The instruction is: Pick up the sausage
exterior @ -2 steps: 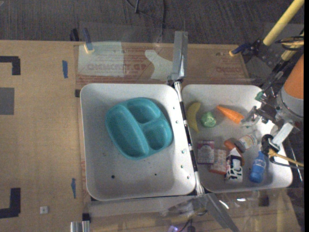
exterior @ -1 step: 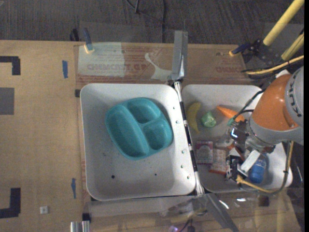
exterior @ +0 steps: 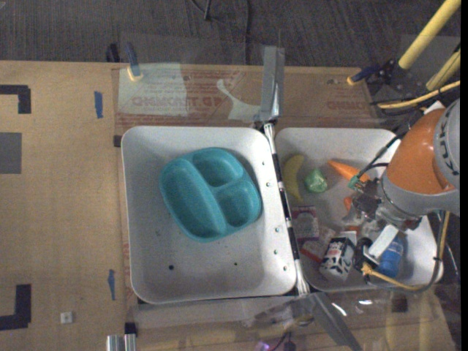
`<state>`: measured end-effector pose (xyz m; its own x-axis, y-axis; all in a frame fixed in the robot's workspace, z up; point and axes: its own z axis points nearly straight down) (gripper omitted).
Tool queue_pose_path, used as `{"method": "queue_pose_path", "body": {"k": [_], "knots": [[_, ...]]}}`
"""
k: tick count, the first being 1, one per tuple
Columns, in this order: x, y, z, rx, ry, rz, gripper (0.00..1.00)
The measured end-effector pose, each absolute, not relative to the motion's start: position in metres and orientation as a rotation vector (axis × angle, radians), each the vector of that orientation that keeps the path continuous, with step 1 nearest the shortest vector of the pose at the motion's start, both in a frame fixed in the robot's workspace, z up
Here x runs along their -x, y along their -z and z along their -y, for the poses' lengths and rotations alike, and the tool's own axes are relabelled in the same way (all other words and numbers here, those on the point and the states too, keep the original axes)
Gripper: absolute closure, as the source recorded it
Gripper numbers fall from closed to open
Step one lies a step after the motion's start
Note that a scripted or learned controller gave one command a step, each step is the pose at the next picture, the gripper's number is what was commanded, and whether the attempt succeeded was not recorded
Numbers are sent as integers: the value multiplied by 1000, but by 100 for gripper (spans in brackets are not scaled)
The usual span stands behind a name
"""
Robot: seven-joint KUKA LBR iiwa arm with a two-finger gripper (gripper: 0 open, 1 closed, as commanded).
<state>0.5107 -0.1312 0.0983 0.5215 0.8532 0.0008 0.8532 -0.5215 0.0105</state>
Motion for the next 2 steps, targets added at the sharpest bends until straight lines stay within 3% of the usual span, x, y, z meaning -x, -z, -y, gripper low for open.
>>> {"method": "queue_pose_path", "body": {"k": [1,2], "knots": [[-479,-183,50,-3012,5,-900,100],[-479,-274,16,-3099,4,-519,100]]}}
